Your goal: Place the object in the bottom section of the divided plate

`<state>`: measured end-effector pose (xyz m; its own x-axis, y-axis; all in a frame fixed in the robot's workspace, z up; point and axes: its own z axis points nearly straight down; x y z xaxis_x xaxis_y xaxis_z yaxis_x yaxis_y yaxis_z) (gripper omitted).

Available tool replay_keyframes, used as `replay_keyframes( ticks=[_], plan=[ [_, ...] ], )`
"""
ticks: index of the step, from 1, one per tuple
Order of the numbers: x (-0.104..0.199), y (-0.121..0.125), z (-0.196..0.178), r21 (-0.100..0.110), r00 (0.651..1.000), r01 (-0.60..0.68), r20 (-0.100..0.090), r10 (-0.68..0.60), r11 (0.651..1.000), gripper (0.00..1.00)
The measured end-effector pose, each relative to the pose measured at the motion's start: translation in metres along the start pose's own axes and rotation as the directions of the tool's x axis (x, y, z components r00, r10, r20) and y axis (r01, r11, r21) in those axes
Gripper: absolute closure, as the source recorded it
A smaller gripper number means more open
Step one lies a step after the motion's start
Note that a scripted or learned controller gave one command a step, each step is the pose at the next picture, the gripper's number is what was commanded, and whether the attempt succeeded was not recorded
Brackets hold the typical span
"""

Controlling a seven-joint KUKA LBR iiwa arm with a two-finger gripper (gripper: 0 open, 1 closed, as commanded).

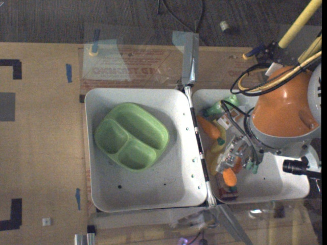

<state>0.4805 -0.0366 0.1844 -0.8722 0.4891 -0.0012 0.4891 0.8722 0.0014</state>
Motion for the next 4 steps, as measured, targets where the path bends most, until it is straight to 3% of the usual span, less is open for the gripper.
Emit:
replay_keyframes(
  ticks=[1,2,3,4],
  plan=[
    [0.046,0.086,-0.042,0.000,0.997,-0.071,0.001,0.071,0.997,1.00],
    [0.025,0.046,-0.069,-0.001,0.965,-0.263,0.003,0.263,0.965,1.00],
    [0.018,0.179,-0.061,-0.001,0.945,-0.327,0.001,0.327,0.945,1.00],
    [0.042,0.222,-0.010,0.003,0.957,-0.290,-0.001,0.290,0.957,1.00]
  ],
)
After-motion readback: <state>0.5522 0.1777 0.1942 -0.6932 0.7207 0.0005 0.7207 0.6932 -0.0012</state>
